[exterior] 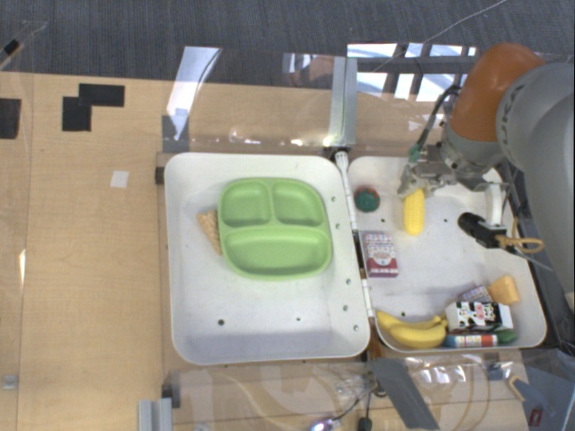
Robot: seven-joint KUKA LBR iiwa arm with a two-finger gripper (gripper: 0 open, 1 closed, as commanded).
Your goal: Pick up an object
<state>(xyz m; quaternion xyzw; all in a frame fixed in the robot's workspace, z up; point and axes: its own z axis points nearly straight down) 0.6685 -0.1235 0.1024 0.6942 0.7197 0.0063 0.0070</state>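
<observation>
Yellow plastic corn cob (413, 212) lies on the right white bin's (431, 281) floor, just below the grey two-finger gripper (419, 180); finger state unclear, nothing lifted, so the pick remains.

A robot lab, light wooden surface (81, 268) with black square marks (90, 104), two shallow white plastic bins (193, 330) side by side, clear plastic walls (260, 106), big grey robot arm (539, 106), toy food

A green tray (273, 227) sits in a white bin (193, 321). The corn (413, 212) and banana (411, 330) are yellow; the arm (517, 106) is grey, orange-banded.
</observation>
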